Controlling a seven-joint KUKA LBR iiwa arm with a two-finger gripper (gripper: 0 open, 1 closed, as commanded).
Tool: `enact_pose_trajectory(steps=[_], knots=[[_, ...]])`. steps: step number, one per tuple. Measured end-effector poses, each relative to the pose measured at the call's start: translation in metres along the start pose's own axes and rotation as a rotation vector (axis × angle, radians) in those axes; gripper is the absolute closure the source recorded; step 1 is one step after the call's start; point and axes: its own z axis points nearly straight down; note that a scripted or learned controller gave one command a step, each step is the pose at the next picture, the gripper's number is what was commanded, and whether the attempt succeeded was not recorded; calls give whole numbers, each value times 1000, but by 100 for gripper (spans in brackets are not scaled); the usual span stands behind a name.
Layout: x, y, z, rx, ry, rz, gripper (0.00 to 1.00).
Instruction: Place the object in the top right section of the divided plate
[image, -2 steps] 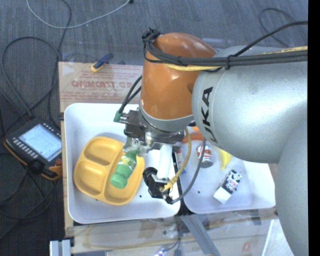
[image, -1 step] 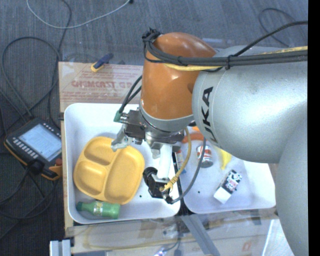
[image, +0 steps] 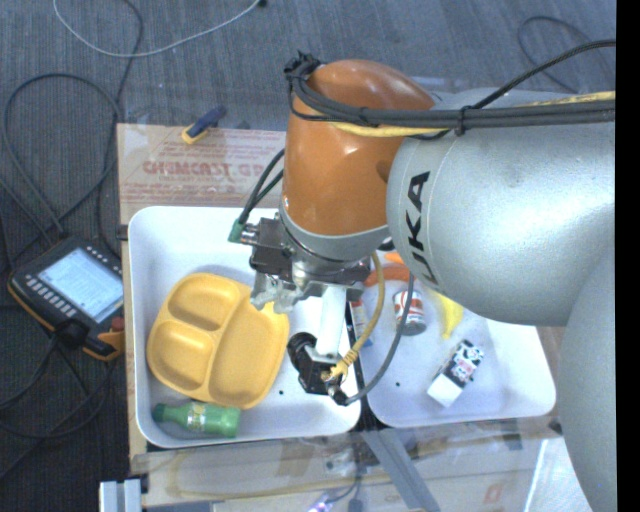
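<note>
Gripper (image: 278, 293) time: you see it low in the left bin (image: 140, 300), right at the edge of the yellow divided plate (image: 215, 345). You cannot tell how the jaws stand, because the big arm hides them, and you cannot tell if they carry anything. A green bottle (image: 198, 418) lies just below the plate. Small things sit in the right bin (image: 520, 400). This looks like the placing step. Next, the wrist should line up over the plate's top right part.
</note>
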Motion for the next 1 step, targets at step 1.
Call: enact_pose_trajectory(steps=[1], knots=[[49,22,37,-8,6,17,100]])
